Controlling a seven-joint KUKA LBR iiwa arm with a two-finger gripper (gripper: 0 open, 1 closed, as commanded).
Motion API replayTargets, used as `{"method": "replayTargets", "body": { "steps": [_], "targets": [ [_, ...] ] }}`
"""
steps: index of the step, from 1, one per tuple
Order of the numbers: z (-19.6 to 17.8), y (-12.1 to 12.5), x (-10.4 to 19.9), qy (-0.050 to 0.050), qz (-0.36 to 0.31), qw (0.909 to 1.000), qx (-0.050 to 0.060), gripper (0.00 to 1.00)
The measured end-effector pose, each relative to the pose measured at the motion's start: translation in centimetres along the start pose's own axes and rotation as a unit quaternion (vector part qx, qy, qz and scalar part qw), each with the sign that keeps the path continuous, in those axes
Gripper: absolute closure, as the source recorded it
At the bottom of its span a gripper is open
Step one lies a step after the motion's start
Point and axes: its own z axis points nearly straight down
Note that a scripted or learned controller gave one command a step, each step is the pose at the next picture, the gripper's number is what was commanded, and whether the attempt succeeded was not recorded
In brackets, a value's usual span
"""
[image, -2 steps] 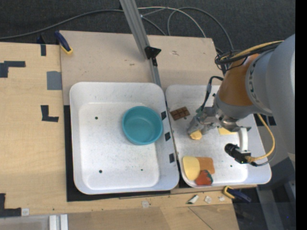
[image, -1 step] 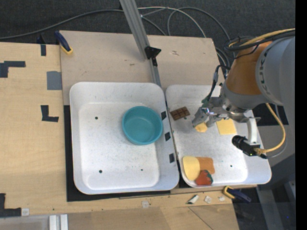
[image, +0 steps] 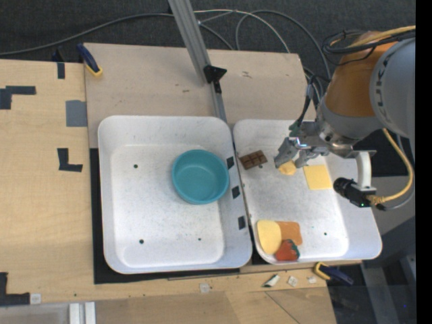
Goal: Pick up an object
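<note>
**Arm hovering over the right bin**

The gripper is hanging low over the right bin, right at a small yellow piece; whether its jaws are gripping it, I cannot tell. A teal bowl is sitting in the left bin.

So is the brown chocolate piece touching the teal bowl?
Apart. The camera view shows the chocolate piece in the right bin, the bowl in the left, bin rims between.
</note>
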Motion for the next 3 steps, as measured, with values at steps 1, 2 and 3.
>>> {"method": "replayTargets", "body": {
  "steps": [1,2,3],
  "targets": [
    [-3.9,0.1,0.0,0.0,0.001,1.0,0.0,1.0],
    [-2.3,1.8,5.4,0.001,-0.002,1.0,0.003,1.0],
    [-1.9,3.8,11.5,0.001,-0.002,1.0,0.003,1.0]
  ]
}}
